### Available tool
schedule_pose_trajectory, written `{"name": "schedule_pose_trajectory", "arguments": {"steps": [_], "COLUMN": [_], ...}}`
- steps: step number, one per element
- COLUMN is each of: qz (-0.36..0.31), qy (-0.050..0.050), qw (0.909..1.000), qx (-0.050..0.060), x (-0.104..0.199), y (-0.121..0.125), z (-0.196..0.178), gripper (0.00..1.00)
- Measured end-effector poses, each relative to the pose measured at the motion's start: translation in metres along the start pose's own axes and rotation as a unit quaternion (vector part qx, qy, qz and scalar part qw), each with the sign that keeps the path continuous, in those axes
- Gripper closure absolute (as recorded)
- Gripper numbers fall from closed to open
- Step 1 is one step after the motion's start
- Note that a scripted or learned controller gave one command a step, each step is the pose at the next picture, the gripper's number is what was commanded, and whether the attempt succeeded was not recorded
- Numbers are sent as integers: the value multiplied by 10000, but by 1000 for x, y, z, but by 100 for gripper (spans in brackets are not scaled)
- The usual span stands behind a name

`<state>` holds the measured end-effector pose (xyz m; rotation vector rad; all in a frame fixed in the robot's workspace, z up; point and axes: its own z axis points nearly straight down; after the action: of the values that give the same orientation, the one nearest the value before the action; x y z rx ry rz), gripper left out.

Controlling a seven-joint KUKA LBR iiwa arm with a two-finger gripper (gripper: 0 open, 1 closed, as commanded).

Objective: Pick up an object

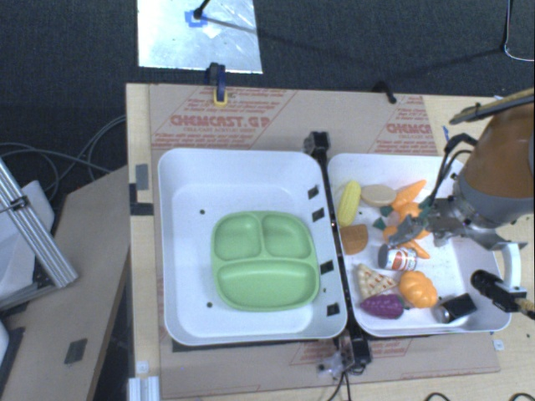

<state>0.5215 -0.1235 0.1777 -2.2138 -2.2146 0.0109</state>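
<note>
Left bin [180, 224]: holds a green divided plate [266, 260], three compartments, lying flat near the bin's middle. Black clips sit along the divider between the bins.

Right bin [481, 320]: toy food crowded toward its left and middle. Yellow corn cob [349, 200] at upper left, standing along the divider side. Tan round disc [377, 195] just beside it. Brown bread-like piece [354, 239] below the corn. Pizza slice [374, 280] lower down, with a purple eggplant-like piece [383, 307] near the front wall. Small can with red label [399, 260] lies on its side mid-bin. Orange fruit [417, 289] just beside the can, toward the front. Orange carrot-like piece [409, 197] toward the back.

Gripper [407, 232]: low over the mid-bin cluster, just above the can, with orange pieces around it. Jaw state: cannot tell; the tips blur into the clutter. Grey arm with orange band [501, 161] enters from the right.
</note>
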Motion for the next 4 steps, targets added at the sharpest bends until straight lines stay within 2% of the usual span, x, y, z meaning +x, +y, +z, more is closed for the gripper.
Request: {"name": "schedule_pose_trajectory", "arguments": {"steps": [1, 3, 4], "qz": [-14, -2, 0], "qy": [-11, -9, -14], "qw": [10000, 10000, 10000], "qx": [-67, -57, -86], "x": [0, 7, 6], "y": [3, -3, -1], "z": [-7, 95, 82], "gripper": [0, 0, 100]}}
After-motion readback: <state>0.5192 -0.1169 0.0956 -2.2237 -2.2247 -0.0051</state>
